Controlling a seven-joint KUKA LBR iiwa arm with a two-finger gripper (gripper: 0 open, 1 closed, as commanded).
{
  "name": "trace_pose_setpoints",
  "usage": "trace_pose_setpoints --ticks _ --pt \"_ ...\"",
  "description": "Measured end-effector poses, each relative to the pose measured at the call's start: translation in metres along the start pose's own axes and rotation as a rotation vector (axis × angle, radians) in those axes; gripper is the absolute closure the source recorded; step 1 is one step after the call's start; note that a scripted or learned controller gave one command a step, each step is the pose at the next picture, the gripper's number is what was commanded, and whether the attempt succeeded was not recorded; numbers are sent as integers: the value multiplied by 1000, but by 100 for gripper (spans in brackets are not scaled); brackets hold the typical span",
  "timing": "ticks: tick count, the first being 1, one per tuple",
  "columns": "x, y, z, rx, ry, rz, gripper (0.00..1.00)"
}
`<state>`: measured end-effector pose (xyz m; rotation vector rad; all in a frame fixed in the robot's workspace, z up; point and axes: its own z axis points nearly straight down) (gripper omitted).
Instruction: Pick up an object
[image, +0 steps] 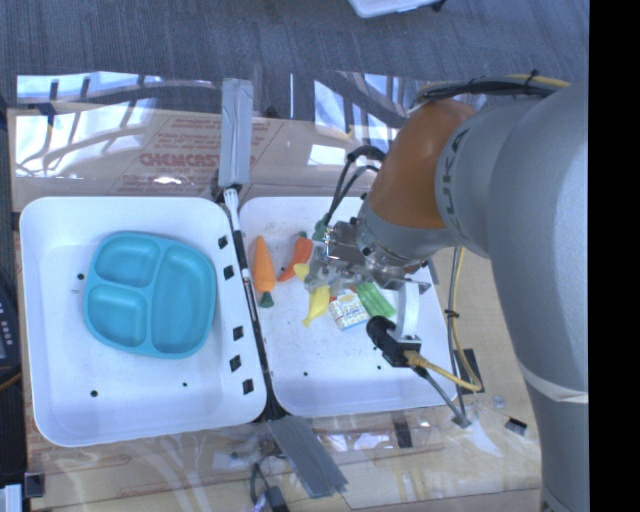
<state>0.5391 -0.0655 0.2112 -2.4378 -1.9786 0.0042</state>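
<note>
You see the gripper (330, 272) low in the right bin (330, 385), just right of the carrot (263, 268), whose length runs top to bottom; finger opening can't be told.

Look at left bin (50, 400): blue divided plate (150, 293) sits in it, three compartments, lying flat, shifted toward bin's far-left part. You see black clips (240, 335) running down seam between two bins. Grey tape strip (235, 135) runs from far edge of bench down to that seam. Brown cardboard with red lettering (170, 155) lies flat beyond left bin's far edge. Second grey strip (305, 455) sits at near edge, below seam.
</note>
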Motion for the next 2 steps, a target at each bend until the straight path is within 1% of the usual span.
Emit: trace_pose_setpoints --ticks 1,2 --pt "71 -39 -57 -1 1 -106 100" --pt "42 18 -20 2 -1 34 100"
